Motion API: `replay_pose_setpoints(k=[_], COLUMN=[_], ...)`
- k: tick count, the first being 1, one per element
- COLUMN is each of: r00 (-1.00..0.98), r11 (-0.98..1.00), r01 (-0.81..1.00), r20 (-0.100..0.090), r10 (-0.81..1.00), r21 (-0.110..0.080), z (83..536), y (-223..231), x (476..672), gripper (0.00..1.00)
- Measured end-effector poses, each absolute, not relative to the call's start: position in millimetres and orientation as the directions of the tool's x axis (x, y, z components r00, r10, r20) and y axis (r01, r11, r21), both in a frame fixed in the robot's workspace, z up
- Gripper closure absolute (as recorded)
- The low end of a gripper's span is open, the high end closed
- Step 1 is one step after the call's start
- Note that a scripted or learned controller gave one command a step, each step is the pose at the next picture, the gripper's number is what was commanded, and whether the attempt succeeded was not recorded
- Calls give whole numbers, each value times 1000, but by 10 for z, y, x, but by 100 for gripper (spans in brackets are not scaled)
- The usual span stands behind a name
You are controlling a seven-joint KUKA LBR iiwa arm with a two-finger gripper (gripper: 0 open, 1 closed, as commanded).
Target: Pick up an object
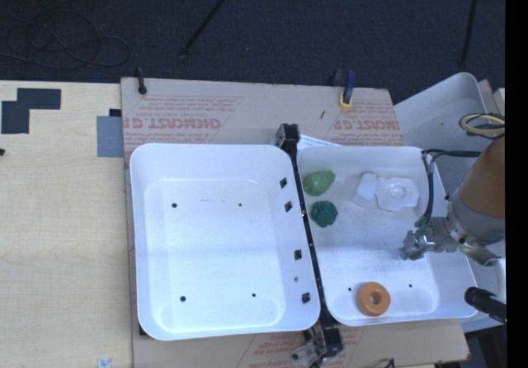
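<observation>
The right bin (417, 162) holds a light green lump (318, 183), a dark green lump (323, 213), a pale translucent object (385, 191) and an orange ring (374, 298). My gripper (412, 247) hangs over the right side of that bin, reaching in from the right, with the arm's orange band above it. It sits to the right of the green lumps, below the pale object and above and right of the orange ring. Nothing shows between its tips.
The left bin (140, 193) stands beside the right one, joined by a black divider strip (299, 226). Both rest on a cardboard sheet (247, 115) on the wooden bench. A blue and yellow clamp (347, 90) grips the cardboard's far edge.
</observation>
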State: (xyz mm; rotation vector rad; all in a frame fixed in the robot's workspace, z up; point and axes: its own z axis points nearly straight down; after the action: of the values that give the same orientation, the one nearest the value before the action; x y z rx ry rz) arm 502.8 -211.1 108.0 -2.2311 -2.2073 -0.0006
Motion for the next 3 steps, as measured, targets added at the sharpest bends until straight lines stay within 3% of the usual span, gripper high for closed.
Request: replay_pose_setpoints(k=[3], r00=[23], r11=[-23], r01=[1000], r20=[3], r10=[1000], r21=[-4], z=[1364], y=[-2141], x=[5020], gripper=[100])
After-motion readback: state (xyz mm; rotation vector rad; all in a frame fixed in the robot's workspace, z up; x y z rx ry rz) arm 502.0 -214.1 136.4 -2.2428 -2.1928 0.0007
